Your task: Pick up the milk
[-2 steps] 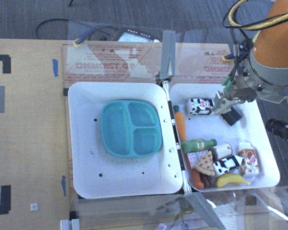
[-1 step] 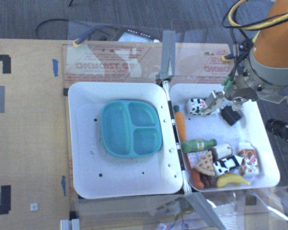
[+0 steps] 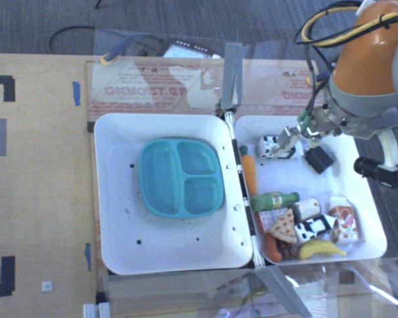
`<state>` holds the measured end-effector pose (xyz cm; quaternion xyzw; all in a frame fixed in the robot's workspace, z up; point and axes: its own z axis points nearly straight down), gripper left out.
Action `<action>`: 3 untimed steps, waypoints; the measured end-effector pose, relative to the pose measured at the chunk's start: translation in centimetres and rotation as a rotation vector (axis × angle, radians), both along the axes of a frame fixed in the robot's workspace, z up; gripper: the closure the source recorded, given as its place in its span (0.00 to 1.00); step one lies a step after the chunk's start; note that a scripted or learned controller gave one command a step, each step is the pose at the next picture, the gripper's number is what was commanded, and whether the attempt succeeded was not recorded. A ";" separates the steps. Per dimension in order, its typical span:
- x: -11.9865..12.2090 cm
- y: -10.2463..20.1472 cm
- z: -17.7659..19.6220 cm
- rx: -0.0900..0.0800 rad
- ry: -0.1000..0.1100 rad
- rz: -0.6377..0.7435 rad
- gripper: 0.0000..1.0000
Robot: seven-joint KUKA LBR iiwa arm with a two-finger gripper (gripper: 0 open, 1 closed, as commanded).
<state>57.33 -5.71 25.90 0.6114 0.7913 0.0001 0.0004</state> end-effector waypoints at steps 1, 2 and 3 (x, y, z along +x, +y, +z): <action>0.7 -4.1 -9.9 0.000 0.001 -0.143 0.00; 4.4 -7.0 -16.1 0.000 0.001 -0.361 0.00; 4.5 -6.8 -15.0 0.000 -0.001 -0.357 1.00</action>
